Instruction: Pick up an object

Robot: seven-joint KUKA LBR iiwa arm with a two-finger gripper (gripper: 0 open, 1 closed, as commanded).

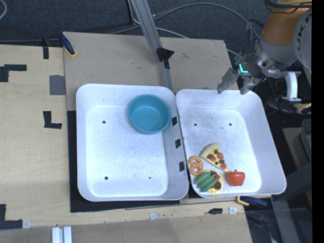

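Note:
My gripper (234, 86) hangs over the far edge of the right bin (253, 110), its two dark fingers spread apart with nothing between them. Near that bin's front lie several toy foods: a pizza slice (214, 155), a pretzel (195, 164), a green vegetable piece (206, 180) and a red tomato (235, 177). All of them sit well in front of the gripper. A blue bowl (149, 114) stands upright in the far part of the left bin (101, 151).
A grey metal pole (152, 32) slants from the top of the view to the seam between the bins. Cables run across the dark floor behind the bench. A yellow clip (244, 201) sits at the right bin's front edge.

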